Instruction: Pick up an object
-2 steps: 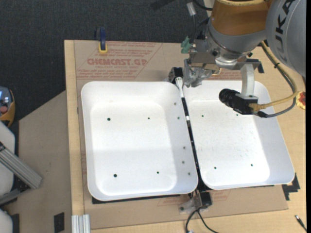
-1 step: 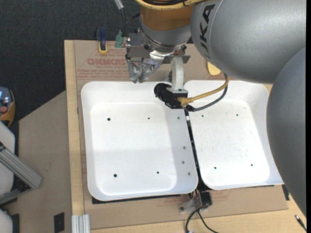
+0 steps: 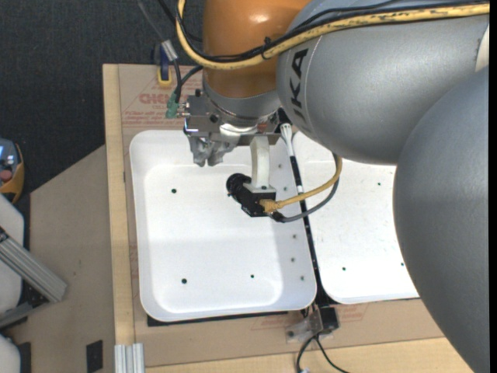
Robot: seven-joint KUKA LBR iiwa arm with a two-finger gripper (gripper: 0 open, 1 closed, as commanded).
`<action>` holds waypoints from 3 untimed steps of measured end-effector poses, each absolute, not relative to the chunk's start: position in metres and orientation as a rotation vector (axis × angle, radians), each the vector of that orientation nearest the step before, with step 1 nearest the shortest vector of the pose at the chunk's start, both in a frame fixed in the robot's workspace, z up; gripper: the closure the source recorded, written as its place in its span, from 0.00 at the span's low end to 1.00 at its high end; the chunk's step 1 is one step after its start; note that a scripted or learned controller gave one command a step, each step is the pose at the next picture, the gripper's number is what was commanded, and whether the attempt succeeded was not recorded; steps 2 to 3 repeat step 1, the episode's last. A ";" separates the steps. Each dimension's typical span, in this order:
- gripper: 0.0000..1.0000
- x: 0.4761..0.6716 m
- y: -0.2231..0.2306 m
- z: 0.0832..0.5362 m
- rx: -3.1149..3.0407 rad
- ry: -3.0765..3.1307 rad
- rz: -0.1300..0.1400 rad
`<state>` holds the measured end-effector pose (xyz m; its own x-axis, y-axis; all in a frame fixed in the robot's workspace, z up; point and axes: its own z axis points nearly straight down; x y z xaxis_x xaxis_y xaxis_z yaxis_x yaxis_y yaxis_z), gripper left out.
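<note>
Brown cardboard (image 3: 116, 208) is spread over the bench beneath the left bin (image 3: 202, 286) and the right bin (image 3: 365, 270). Which object is meant cannot be told. Anything under the gripper (image 3: 206, 158), poised near the left bin's far edge, is hidden by the wrist, so weight, stiffness and hold cannot be judged. Whether the gripper is open or closed cannot be told. Red letters "CHO" (image 3: 147, 98) are read at the cardboard's far edge, and "KA" (image 3: 298, 72) on the grey arm (image 3: 388, 76).
</note>
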<state>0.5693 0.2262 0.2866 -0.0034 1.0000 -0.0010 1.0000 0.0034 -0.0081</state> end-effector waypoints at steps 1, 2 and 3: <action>1.00 0.606 0.181 0.332 -2.231 -2.219 -0.008; 1.00 0.606 0.181 0.332 -2.231 -2.219 -0.008; 1.00 0.606 0.181 0.332 -2.231 -2.219 -0.008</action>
